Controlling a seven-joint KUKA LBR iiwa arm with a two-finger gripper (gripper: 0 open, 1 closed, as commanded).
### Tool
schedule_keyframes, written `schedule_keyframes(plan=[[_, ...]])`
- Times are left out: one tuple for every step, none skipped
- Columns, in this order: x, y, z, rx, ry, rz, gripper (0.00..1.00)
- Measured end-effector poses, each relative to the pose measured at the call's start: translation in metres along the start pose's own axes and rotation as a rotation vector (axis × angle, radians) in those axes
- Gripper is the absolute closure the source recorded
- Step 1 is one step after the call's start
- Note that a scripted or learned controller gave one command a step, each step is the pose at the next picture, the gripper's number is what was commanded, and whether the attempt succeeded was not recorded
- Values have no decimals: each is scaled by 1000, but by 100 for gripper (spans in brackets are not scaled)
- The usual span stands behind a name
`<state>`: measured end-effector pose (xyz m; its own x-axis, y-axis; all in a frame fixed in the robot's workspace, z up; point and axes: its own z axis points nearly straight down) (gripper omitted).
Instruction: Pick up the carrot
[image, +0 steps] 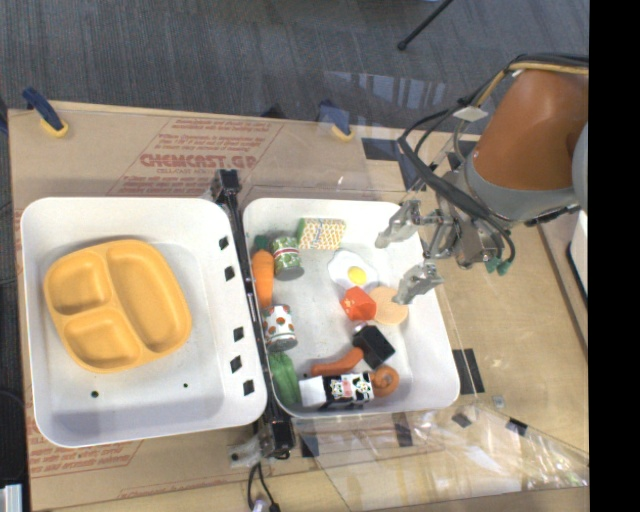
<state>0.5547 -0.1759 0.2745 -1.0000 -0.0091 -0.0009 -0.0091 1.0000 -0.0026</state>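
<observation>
The carrot (262, 279) lies lengthwise against the left wall of the right bin (432, 340), its tip pointing toward the near end, just beside a small green-topped can (287, 258) and above a spotted can (279, 326). The arm (525, 130) reaches in from the right, and its gripper (408, 258) hovers over the right bin's far right part with the jaws spread apart and nothing between them, well apart from the carrot. Below the gripper sit a fried-egg toy (350, 270) and a red piece (358, 303). A cow-patterned carton (345, 388) rests along the near wall. The left bin (60, 410) holds a yellow divided plate (116, 302).
</observation>
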Motion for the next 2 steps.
schedule_keyframes(plan=[[-44, -32, 173, -7, 7, -329, 0], [9, 73, 182, -2, -3, -89, 0]])
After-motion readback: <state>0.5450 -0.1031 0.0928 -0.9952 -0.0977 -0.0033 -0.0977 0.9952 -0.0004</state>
